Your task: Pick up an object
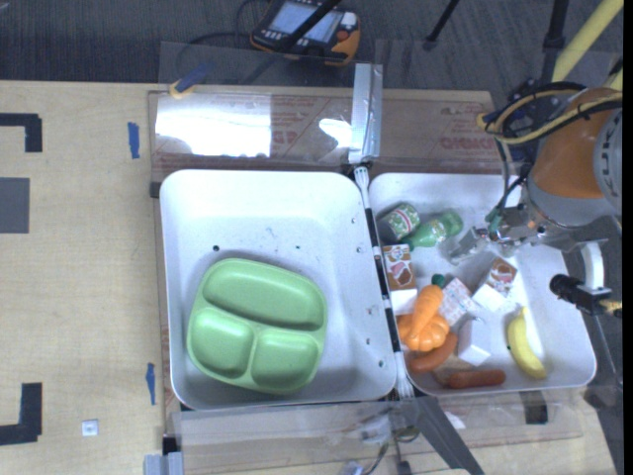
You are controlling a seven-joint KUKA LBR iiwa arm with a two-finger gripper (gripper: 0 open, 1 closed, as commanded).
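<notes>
Two bins (198, 191), pincer (499, 228) near right rim — objects crowded

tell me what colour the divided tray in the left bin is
Light green; the divided tray shows plainly in the camera view, lying in the left bin.

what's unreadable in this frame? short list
- Gripper, camera view: small and blurred over the right bin; finger state unclear.
- Small packets by the divider: labels too small to read.
- Sausage: partly overlapped by the orange toy.
- Arm: cut off by the right edge.
</notes>
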